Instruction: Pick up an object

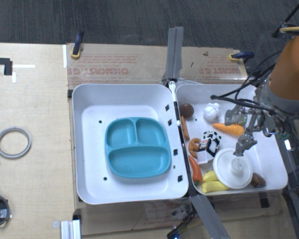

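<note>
Camera view: gripper [243, 146] above round white plate [232, 170], beside tapered carrot [229, 129].

The arm [288, 78] is a fat rounded tube, its visible stretch wrapped in a bright orange band with grey metal below it. Thin black cables [249, 81] loop off the wrist. The hand [241, 146] is bare grey metal, a cluttered bracket of small blocks narrowing to slim silvery fingers [245, 142].
</note>
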`<action>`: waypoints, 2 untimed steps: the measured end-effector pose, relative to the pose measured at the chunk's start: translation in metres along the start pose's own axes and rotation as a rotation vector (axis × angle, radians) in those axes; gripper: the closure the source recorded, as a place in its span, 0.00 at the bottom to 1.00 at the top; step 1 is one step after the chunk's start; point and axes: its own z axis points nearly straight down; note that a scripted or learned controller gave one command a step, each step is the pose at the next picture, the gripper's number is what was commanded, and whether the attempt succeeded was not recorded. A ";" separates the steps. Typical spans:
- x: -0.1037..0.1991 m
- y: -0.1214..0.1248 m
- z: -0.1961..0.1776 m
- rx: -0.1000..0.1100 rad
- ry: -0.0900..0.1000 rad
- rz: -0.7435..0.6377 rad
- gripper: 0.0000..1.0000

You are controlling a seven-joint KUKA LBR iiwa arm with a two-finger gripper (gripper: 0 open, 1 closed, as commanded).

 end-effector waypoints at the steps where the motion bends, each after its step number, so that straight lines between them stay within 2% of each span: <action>1: -0.047 -0.035 0.135 0.000 -0.001 0.065 0.00; 2: -0.084 -0.085 0.138 0.001 -0.004 -0.012 0.00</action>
